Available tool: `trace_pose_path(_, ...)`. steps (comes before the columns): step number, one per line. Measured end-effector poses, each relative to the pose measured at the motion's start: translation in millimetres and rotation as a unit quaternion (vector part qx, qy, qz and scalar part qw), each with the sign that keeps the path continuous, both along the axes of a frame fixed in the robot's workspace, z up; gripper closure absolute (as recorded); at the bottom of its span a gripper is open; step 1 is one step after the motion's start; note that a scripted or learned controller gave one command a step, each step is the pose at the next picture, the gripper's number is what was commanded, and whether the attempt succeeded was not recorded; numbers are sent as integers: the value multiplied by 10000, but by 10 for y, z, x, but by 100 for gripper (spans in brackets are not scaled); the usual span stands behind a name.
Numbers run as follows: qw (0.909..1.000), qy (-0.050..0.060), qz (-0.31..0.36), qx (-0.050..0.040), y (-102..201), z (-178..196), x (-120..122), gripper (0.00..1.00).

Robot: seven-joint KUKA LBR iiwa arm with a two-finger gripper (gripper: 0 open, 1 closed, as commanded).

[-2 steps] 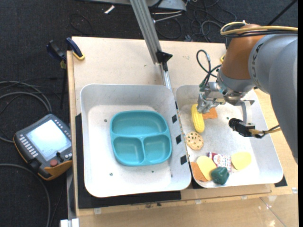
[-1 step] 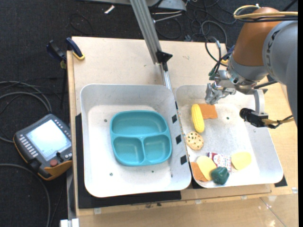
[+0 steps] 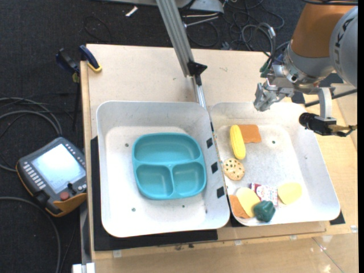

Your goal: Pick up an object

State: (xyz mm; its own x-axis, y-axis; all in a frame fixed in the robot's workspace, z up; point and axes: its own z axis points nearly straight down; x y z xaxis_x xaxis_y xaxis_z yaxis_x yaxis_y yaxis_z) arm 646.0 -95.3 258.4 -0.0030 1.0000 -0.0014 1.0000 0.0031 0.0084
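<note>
The bench holds two shallow white bins side by side. The left white bin [image 3: 114, 152] has a teal plastic plate with three sections [image 3: 169, 165] lying flat in its middle, and the sections look bare, so it seems to be a place to put things, not something to grab. The right white bin [image 3: 310, 152] holds the small toys that the arm can pick from. A long yellow toy corn cob [image 3: 237, 141] lies near the back of this bin, just beside a flat orange block [image 3: 251, 133], and the two touch or nearly touch. A round tan cookie with dark dots [image 3: 234, 169] sits just in front of the corn. Near the front edge there is a crowded pile: a pale yellow slice [image 3: 248, 198], a dark green lump [image 3: 264, 210], a small pink and white packet [image 3: 265, 193], and a yellow lemon-like piece [image 3: 290, 193]. The pile looks hard to pick from because the toys lean on each other. The corn looks easier, because it has some free room on its left side. The silver two-finger gripper [image 3: 265, 99] hangs above the back edge of the right bin, apart from all the toys, and nothing is between its tips. I cannot tell how wide its jaws stand, as they are too small and blurry. So the pick looks not yet started, and the arm would need to go down and forward to reach a toy.
</note>
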Motion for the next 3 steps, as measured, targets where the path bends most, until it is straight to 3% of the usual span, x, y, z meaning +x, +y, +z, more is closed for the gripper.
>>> trace_pose_path(1,10000,31,-3,4,3,-3,6,100)
trace_pose_path(3,10000,51,26,18,1073,71,-359,100)
